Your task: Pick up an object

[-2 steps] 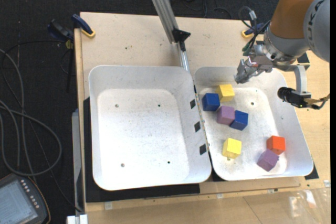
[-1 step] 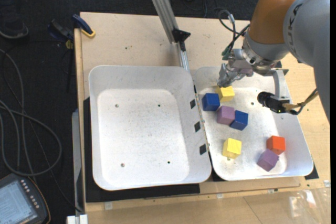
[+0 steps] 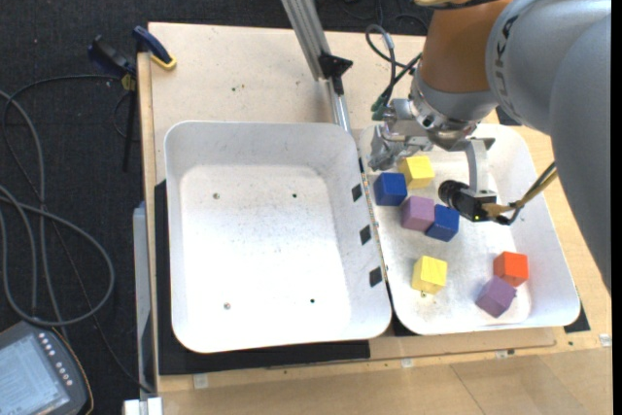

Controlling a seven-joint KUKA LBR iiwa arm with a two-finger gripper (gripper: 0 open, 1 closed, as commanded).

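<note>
The grey arm's two-finger tool is hanging low over the far left corner of the shallow white right-hand bin, close to the wall it shares with the shallow white left-hand bin. Whether that tool is spread or pressed together I cannot tell; the wrist and cabling are covering it, and nothing is visibly sitting between its tips.

The candidates are all lying in the right-hand bin. A small blue cube and a small yellow cube are sitting just beside each other right under the tool, with a small lilac cube and a second blue cube touching one another a little nearer the front. A second yellow cube, an orange cube and a second lilac cube are lying apart toward the front edge.

The likely trouble is crowding: coming down between the blue and yellow cubes, a tip is liable to land on top of one or nudge both aside without closing on either. The bin wall is also near enough to catch a tip or block a cube sliding away. The loose cable trailing over the bin may snag.

Pale lettering is showing on the arm's grey casing, too foreshortened to read with confidence.
</note>
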